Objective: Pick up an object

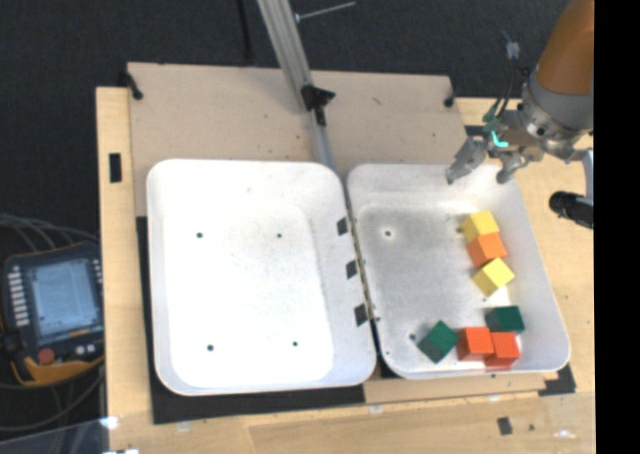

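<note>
My gripper (485, 166) hangs over the far right corner of the right bin (420, 252), its two fingers spread open with nothing between them. Below it, along the bin's right side, lie a yellow block (481, 223), an orange block (488, 247) and another yellow block (493, 276). At the bin's near edge sit a green block (437, 341), two orange-red blocks (489, 344) side by side, and a dark green block (505, 319) just behind them.
The left bin (245, 272) lies beside the right one. A slanted metal rail (285, 32) rises behind the bins. A teach pendant (55, 302) sits off the bench at the left.
</note>
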Robot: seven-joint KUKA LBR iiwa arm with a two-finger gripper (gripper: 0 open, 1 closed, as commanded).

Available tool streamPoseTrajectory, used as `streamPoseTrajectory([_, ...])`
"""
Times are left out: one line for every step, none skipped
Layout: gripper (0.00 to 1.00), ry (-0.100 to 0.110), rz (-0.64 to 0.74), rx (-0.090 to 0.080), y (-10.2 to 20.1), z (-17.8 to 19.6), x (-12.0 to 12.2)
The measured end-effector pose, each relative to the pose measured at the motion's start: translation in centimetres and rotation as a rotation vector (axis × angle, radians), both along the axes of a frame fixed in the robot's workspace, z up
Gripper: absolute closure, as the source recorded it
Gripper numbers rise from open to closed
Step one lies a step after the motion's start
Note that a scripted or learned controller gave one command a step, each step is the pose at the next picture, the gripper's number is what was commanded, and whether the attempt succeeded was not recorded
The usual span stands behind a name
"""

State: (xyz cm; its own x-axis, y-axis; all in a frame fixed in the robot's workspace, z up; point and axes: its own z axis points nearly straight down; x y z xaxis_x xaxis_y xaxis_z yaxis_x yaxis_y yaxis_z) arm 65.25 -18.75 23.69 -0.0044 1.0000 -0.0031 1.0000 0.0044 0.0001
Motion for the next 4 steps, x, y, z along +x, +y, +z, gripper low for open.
streamPoseTrajectory([0.00,0.004,0.001,0.002,0.4,-5.8,0.6])
streamPoseTrajectory([0.00,0.001,0.002,0.001,0.9,-10.3,1.2])
streamPoseTrajectory([0.00,0.002,0.004,0.000,0.8,-14.1,1.2])
streamPoseTrajectory([1.00,-0.005,0.007,-0.004,0.7,-12.6,1.3])
